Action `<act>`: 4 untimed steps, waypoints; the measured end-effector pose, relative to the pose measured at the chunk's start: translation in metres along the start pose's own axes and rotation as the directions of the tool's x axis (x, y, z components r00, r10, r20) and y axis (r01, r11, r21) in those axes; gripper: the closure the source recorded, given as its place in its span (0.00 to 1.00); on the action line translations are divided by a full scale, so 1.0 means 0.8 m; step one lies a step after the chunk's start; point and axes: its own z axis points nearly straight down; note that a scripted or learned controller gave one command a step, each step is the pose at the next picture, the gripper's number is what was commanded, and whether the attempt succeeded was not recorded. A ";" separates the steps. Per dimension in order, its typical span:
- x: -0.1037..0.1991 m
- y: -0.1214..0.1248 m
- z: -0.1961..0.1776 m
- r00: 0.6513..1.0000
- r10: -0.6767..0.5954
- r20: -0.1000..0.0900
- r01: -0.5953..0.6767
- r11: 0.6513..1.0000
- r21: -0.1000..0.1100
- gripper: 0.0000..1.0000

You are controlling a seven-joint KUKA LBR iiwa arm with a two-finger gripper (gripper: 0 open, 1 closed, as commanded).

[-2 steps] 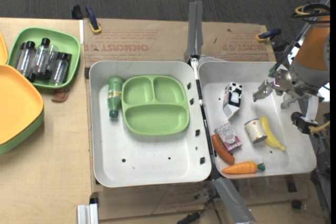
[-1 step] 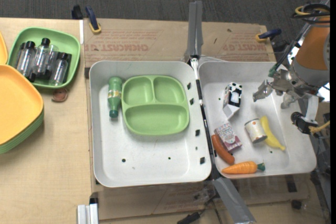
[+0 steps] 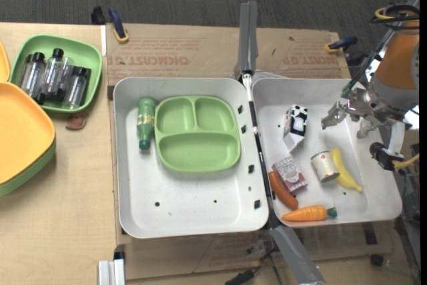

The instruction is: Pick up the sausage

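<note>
The sausage [image 3: 282,190] is a short red-brown link lying at the left wall of the right bin [image 3: 373,210], just above an orange carrot [image 3: 307,213] and partly under a pink snack packet [image 3: 291,173]. My gripper [image 3: 347,125] hovers over the upper right part of that bin, well to the right of and beyond the sausage. It is open and nothing is between its fingers.
The right bin also holds a black-and-white carton [image 3: 295,125], a small can [image 3: 324,166] and a banana [image 3: 347,171]. The left bin [image 3: 133,210] holds a green divided plate [image 3: 197,132] and a green bottle [image 3: 145,122]. Orange plates [image 3: 23,143] and a green tray of bottles [image 3: 57,73] sit on the bench at far left.
</note>
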 end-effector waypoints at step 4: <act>0.000 0.000 0.000 1.000 0.000 0.000 0.000 1.000 0.000 0.00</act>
